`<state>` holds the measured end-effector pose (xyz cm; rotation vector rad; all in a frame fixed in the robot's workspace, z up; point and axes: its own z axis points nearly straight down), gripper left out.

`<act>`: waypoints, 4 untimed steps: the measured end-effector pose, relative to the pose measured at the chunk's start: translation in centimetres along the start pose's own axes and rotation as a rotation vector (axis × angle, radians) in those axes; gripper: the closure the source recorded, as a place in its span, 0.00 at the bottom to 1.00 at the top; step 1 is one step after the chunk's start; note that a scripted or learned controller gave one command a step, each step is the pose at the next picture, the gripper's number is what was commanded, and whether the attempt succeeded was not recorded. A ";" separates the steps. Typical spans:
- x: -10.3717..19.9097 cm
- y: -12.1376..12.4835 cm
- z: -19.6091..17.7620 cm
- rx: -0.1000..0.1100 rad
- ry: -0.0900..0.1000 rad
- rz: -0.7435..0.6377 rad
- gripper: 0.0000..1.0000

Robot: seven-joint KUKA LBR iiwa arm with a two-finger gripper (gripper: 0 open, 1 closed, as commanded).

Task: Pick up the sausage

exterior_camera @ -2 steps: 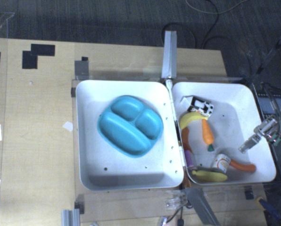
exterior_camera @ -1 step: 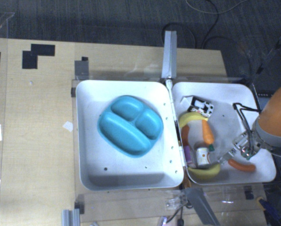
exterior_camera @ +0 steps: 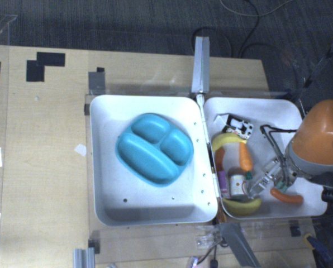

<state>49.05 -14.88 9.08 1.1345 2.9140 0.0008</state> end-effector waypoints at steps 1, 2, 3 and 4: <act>-2.3 -2.5 0.1 -0.003 0.003 -0.094 0.00; 0.1 0.4 -3.8 0.001 0.010 -0.144 0.00; -0.7 -0.8 0.1 -0.002 0.006 -0.198 0.00; -0.8 -0.5 -1.1 -0.007 -0.001 -0.195 1.00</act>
